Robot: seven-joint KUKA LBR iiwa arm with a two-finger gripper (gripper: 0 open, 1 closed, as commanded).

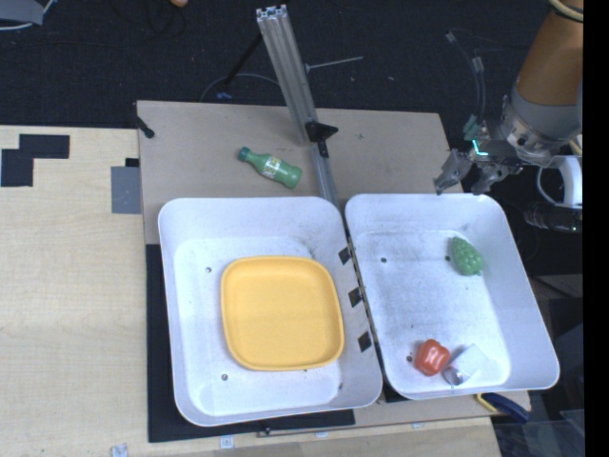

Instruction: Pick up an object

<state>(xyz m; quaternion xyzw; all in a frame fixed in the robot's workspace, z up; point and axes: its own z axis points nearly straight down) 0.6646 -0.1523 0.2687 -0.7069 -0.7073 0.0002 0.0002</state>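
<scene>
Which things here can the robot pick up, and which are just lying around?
For the job:
- gripper, above the right bin's far rim
- green lumpy thing in the right bin
- red thing in the right bin
- small pale thing beside the red one

Just lying about:
- yellow plate in the left bin
- green bottle on the bench behind the bins
- metal rail

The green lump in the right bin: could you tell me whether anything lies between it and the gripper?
Nothing visible does. The gripper is above the right bin's far rim, and the green lump lies on bare bin floor just below it. The red object sits at the near end, out of the way.
</scene>
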